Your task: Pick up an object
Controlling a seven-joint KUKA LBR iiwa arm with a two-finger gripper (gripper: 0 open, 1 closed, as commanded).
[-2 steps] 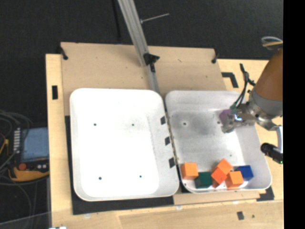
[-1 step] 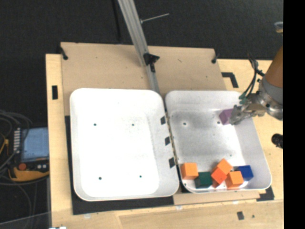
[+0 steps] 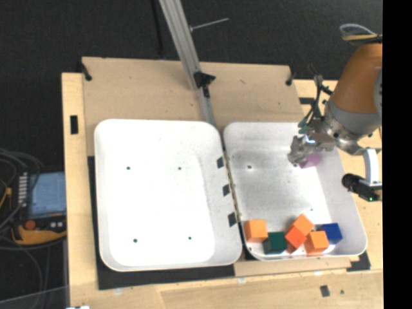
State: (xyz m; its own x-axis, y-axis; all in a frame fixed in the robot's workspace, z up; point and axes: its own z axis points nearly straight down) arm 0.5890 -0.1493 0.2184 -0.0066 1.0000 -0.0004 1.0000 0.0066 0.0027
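My gripper (image 3: 300, 153) hangs over the upper right part of the right bin (image 3: 270, 185), below the orange band of the arm. A small purple object (image 3: 313, 161) shows right at the gripper's lower right side, partly hidden by it; I cannot tell whether it is held or lying on the bin floor. Along the bin's front wall lies a cluster of blocks: an orange one (image 3: 256, 229), a dark green one (image 3: 276, 243), an orange-red one (image 3: 298, 232), another orange one (image 3: 317, 242) and a blue one (image 3: 332, 232).
The left bin (image 3: 161, 192) lies beside the right one, with small black clips along their shared edge. A slanted metal rail (image 3: 183, 40) rises from the bench's back. Cables and a blue box (image 3: 48, 195) sit off the bench at the left.
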